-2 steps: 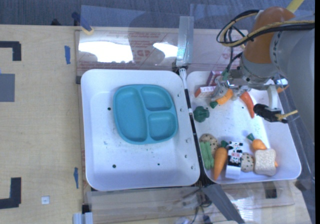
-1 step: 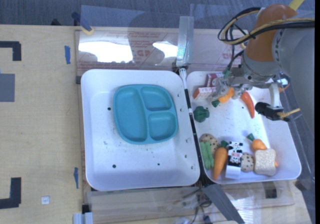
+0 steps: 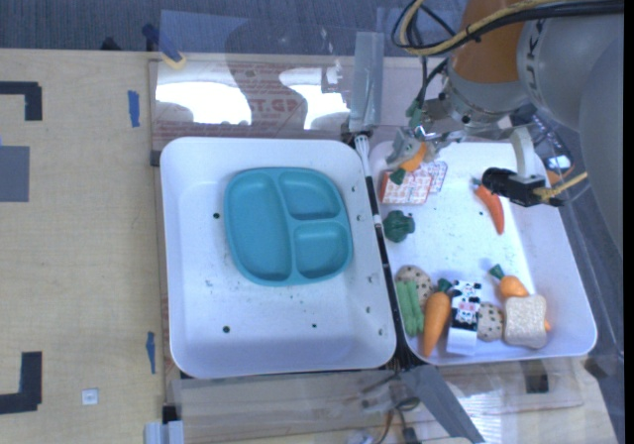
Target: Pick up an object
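Note:
My gripper (image 3: 413, 143) hangs over the far left corner of the right bin (image 3: 570, 264). A small orange carrot with a green top (image 3: 408, 161) sits between its fingers, tilted down to the left, and the gripper is shut on it. Directly below lies a red-and-white patterned packet (image 3: 416, 184). Other toys in this bin are a reddish carrot (image 3: 492, 210), a dark green broccoli piece (image 3: 399, 226), a big carrot (image 3: 434, 321), a green pod (image 3: 409, 305), a black-and-white carton (image 3: 466, 309), a bread slice (image 3: 525, 319) and a small orange fruit (image 3: 511, 285).
The left bin (image 3: 188, 313) holds a teal divided plate (image 3: 287, 224). The grey arm with its orange band (image 3: 505, 16) and cables fills the top right. A black part of the arm (image 3: 513, 184) juts over the right bin.

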Tool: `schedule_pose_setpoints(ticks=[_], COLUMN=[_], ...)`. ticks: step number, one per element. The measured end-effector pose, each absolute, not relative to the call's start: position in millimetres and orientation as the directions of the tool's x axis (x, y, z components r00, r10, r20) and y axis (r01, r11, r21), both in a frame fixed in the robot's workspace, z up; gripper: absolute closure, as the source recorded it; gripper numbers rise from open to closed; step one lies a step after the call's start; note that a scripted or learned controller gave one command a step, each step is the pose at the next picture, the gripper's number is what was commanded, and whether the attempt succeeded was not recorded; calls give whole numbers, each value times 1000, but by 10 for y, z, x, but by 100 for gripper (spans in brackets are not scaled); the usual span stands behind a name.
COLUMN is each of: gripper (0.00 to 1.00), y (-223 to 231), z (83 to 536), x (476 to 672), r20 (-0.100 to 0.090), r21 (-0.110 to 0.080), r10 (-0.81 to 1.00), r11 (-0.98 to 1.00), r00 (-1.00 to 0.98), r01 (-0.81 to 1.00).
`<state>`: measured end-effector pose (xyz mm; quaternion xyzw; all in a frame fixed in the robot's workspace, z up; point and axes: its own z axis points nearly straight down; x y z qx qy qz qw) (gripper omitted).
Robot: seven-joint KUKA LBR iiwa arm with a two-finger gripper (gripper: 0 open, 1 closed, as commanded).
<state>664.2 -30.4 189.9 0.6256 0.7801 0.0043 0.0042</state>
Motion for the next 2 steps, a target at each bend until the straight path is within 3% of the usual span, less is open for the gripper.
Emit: schedule_pose_setpoints(ticks=[1,2], gripper=[100,100], y=[418,342], z=[2190,2502], x=[6676,6145], r20=[-1,0], r21=[7,2], r10=[920,955], r11=[391,296], r00=[-391,-296], r01=[920,955])
